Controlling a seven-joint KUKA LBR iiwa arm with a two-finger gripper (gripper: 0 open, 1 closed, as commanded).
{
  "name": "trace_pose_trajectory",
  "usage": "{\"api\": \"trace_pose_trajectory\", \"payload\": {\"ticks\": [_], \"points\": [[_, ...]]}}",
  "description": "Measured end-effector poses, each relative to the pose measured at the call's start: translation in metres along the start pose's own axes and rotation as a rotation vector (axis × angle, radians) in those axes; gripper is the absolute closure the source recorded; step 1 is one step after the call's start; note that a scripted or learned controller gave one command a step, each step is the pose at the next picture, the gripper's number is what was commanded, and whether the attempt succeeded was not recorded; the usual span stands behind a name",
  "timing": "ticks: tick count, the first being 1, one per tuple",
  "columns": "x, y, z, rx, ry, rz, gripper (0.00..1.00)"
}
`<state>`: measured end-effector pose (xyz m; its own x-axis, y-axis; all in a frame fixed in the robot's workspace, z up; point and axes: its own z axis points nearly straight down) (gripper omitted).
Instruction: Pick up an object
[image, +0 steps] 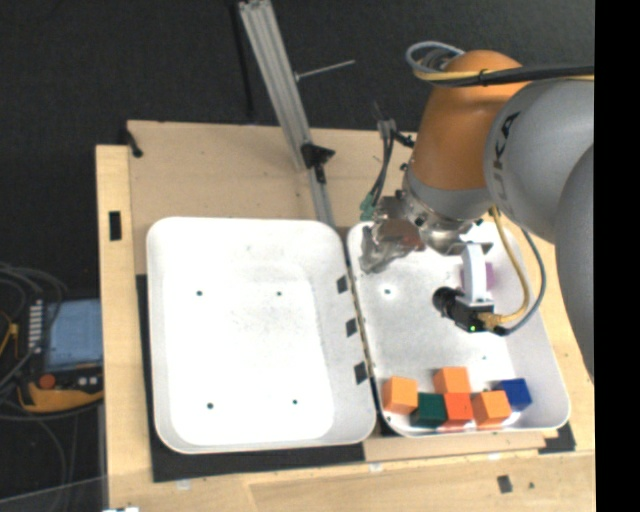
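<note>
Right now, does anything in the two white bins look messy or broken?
Nothing looks broken or spilled. The small orange, green and blue blocks are all crowded into the near corner of the right white bin, some touching, rather than spread out. The robot's gripper hangs over that bin's far left corner, away from them.

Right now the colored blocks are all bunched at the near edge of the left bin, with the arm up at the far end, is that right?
Not quite: the blocks are bunched at the near edge of the right bin, not the left bin. The camera view shows orange, green and blue ones there, with the arm up at that bin's far end.
</note>
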<state>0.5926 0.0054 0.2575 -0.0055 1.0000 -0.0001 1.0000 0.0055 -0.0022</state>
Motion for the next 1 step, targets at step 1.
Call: {"api": "trace_pose_trajectory", "payload": {"ticks": [1], "points": [[0.0486,0.0269,0.0105,-0.004,0.000,-0.001,1.00]]}}
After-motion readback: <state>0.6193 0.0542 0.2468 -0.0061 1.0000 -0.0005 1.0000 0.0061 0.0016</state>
